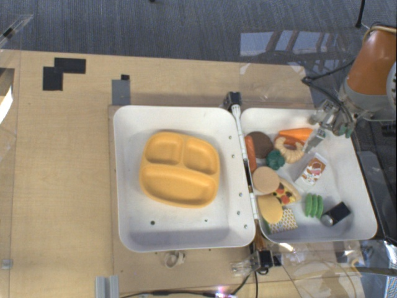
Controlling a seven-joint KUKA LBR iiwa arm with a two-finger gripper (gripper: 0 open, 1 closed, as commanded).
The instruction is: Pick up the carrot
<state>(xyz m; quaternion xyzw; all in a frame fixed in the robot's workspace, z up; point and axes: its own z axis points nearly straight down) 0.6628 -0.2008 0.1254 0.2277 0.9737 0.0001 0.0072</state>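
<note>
The orange carrot lies at the far side of the right bin, its tip pointing left, resting against a tan ring-shaped piece. My gripper hangs just right of the carrot's thick end, at or slightly above it, slanting down and to the left. I see nothing held in it. The arm's orange band is at the upper right.
The right bin also holds a red sausage, a brown piece, a teal lump, a round cookie, a small packet, a green item and a black block. A yellow divided plate sits in the left bin.
</note>
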